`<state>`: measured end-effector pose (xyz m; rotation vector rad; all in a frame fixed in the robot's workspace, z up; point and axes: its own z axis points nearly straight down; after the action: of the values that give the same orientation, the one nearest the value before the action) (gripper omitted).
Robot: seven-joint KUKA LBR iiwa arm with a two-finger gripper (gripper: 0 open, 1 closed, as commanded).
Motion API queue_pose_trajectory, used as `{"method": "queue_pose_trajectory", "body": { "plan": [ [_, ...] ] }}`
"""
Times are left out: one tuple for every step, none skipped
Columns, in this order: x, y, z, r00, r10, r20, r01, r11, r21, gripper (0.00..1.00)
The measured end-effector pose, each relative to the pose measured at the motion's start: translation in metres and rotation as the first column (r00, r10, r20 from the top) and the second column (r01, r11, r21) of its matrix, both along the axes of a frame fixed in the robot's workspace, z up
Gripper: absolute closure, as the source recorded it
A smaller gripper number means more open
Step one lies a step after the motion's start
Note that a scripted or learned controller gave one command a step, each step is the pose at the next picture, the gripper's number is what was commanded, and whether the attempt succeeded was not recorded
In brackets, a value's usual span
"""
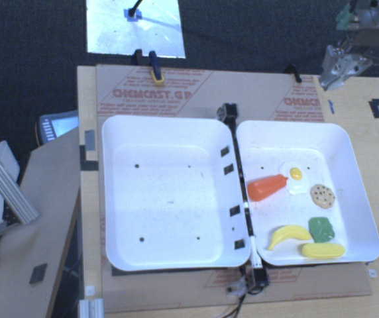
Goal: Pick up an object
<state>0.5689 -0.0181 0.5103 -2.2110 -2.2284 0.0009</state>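
The right bin (338,138) holds several toy foods: an orange carrot (267,187) by the divider, a fried egg (295,175), a round cookie (322,195), a yellow banana (289,235), a green piece (321,228) and a yellow piece (322,250) near the front rim. My gripper (335,69) hangs high at the top right, beyond the right bin's far edge and well apart from every object. Nothing shows between its fingers.
The left bin (116,177) sits beside the right one, joined along a black-clipped divider (237,177). A shiny metal plate (134,17) lies beyond the bench. A metal rail (0,177) and a small screen (57,126) sit at the left.
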Motion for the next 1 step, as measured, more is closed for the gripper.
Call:
{"method": "queue_pose_trajectory", "body": {
  "plan": [
    [-0.0467,0.0472,-0.0391,1.000,0.000,0.000,0.000,1.000,0.000,1.00]
  ]
}}
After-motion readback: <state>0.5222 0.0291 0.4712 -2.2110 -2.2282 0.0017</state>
